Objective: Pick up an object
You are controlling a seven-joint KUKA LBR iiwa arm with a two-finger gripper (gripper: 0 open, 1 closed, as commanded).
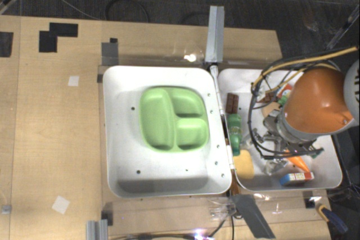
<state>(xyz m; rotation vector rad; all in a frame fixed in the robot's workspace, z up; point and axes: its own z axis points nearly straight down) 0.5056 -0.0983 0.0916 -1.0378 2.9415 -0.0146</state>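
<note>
The arm's orange band (318, 101) hangs over the right bin (337, 177), hiding the gripper, so I cannot tell its state. Around it lie a brown block (232, 102), a green bottle (234, 131), a yellow sponge (243, 164) and a small blue-and-red box (296, 177). A green divided tray (173, 118) sits in the left bin (121, 137).

The left bin (121, 121) holds a green divided plate (172, 118) near its middle. The arm (315, 104), with its orange band, hangs low over the right bin (242, 78). Along this bin's left wall lie a brown block (232, 103), a green bottle (234, 133) and a yellow sponge (243, 164). Near the front edge are an orange piece (300, 163) and a small blue and red box (296, 177).
</note>
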